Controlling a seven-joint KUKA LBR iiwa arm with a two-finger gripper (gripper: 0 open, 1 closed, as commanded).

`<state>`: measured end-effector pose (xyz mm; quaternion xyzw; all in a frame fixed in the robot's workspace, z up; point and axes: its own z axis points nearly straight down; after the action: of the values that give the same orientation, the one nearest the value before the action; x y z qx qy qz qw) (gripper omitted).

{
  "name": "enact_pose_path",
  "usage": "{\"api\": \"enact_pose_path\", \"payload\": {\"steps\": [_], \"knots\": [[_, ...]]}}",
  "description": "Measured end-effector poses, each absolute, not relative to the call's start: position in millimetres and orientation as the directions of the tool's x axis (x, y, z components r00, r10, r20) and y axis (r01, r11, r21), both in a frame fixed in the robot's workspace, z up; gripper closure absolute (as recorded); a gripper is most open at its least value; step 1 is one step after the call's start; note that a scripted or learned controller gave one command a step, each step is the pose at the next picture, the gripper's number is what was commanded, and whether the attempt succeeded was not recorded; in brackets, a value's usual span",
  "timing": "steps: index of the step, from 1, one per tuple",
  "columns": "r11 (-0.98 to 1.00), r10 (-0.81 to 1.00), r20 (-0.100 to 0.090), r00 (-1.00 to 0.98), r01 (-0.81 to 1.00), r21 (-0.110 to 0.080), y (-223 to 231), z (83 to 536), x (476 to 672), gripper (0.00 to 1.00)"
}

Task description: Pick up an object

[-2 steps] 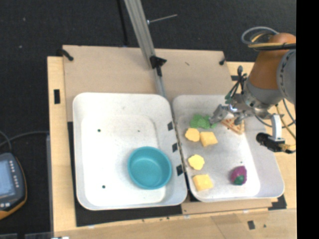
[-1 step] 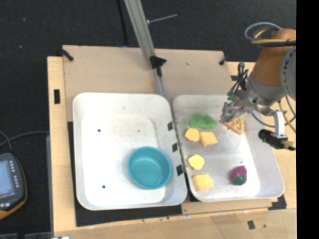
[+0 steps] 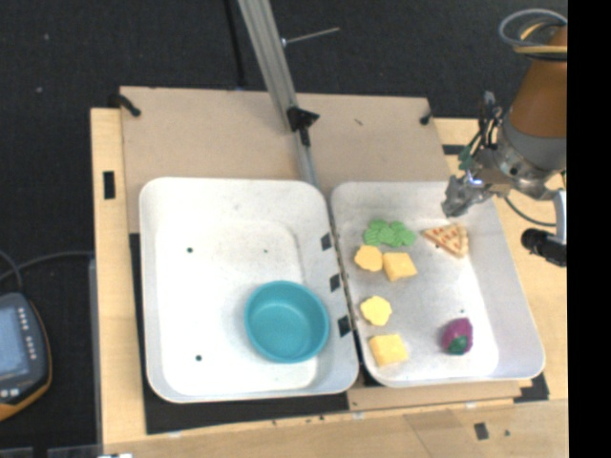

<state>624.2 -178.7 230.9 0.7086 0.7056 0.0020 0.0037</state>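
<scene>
The gripper, finger opening indeterminate and nothing visibly held, hovers at 1 o'clock over the right bin, just above the triangular orange wedge, apparently the nearest candidate for pickup.

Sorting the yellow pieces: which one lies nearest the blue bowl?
The round yellow piece near the right bin's left wall; the other three lie farther from the blue bowl.

We see the grey arm entering from the right edge, its orange band uppermost and the grey wrist below it. The wrist angles down and leftward, ending in the two-finger gripper, which points downward, its tips low and leftmost.
</scene>
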Motion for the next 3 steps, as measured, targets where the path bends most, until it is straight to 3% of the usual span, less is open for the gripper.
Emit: {"api": "enact_pose_path", "payload": {"steps": [1,2,3], "knots": [[-0.004,1.000,-0.002,0.004,1.000,0.000,-180,216,624.3,1.00],[0.007,1.000,0.001,-0.007,1.000,0.004,-126,231,632.6,1.00],[0.007,1.000,0.002,-0.007,1.000,0.001,-70,231,628.6,1.00]]}}
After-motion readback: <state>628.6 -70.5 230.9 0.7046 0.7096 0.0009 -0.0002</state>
